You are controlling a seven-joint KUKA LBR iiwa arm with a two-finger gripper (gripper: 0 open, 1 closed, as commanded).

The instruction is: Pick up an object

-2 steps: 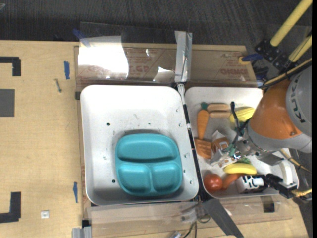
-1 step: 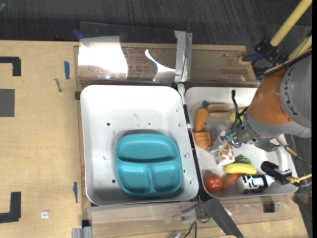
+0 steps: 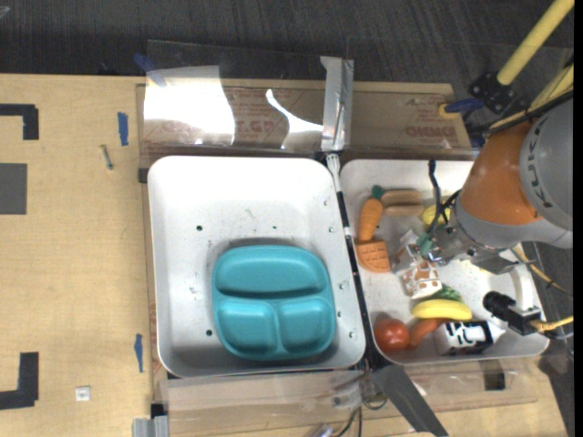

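**Evidently a crowded bin, with light toy food to choose from**

The gripper (image 3: 426,255) hangs low over the middle of the right bin (image 3: 524,349), among the clutter; whether it is parted or closed cannot be told from this slant, and nothing is plainly held. Just below it lies a small brown-and-white packet (image 3: 423,283), then a yellow banana (image 3: 441,309), a red tomato (image 3: 393,335) in the near-left corner, and a black-and-white bottle (image 3: 467,334) on its side. To the gripper's left an orange carrot (image 3: 369,218) rests upright against the bin wall, with an orange ridged piece (image 3: 373,257) below it.

These look like hollow plastic play food — light, stiff, smooth, and so likely to slip or roll. The banana seems the fairest target: take it across its narrow middle, not along the curve. The tomato is round and would probably squirt out.

The left bin (image 3: 182,208) holds a teal divided tray (image 3: 271,300) — broad, flat, hard to pinch.
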